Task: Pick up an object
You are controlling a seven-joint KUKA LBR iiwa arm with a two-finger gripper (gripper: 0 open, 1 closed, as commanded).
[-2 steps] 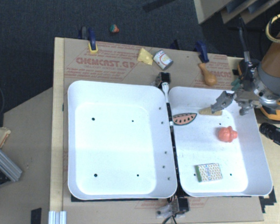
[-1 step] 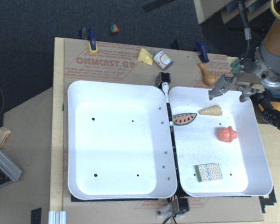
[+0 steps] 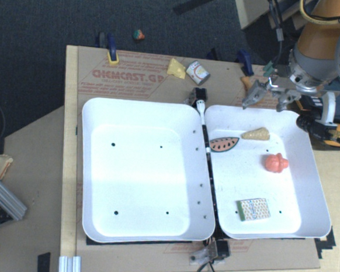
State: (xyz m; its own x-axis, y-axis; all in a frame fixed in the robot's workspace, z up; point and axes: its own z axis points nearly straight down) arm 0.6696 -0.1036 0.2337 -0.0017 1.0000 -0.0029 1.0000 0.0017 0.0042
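Right bin (image 3: 308, 172) holds four candidate objects. Watermelon slice toy (image 3: 223, 144) lies at the bin's left edge, just beside the divider between the bins. Tan wedge-shaped piece (image 3: 256, 133) sits near the far wall, a little right of the watermelon slice. Red-pink lumpy toy (image 3: 276, 162) lies toward the right of the bin floor, apart from the others. Small patterned box (image 3: 253, 209), green and pale, lies flat near the bin's front wall.

Gripper (image 3: 271, 98) hangs above the far rim of the right bin, over the cardboard rather than over the toys. Its two fingers (image 3: 252, 97) are spread wide apart, nothing between them. Closest object is the tan wedge, below it and clearly not touching. Orange band of the arm (image 3: 321, 39) sits at top right, above the wrist.

Left bin (image 3: 98, 156) is beside the right one, edges touching along the middle.

Both bins rest on a brown cardboard sheet (image 3: 134, 74) with red lettering. On the cardboard behind the bins: a yellow wedge piece (image 3: 176, 68) and a small white box-like item (image 3: 198, 72) just beside it. Blue-and-yellow clamp (image 3: 112, 48) grips the cardboard's far edge. A small colourful object (image 3: 139, 35) lies on the dark carpet beyond the bench.
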